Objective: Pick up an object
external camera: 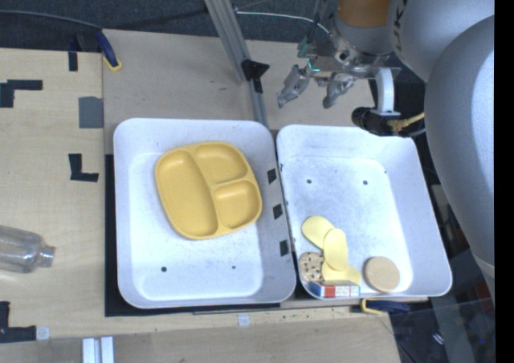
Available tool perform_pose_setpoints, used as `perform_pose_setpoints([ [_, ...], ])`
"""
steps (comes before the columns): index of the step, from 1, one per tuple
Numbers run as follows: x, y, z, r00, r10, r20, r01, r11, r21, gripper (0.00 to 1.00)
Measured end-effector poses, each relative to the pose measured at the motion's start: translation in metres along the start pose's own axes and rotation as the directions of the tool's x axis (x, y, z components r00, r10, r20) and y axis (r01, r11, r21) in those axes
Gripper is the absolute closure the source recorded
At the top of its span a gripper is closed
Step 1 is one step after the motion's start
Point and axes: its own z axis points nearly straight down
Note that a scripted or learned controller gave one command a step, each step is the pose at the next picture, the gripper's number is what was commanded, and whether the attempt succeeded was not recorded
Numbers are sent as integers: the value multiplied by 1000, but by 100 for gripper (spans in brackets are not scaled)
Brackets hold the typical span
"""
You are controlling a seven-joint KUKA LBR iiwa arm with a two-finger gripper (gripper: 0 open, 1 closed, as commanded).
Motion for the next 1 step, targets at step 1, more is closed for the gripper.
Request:
perform_pose_setpoints([
  [1, 0, 0, -10, 1000, -1, 2, 1, 1000, 0, 100],
])
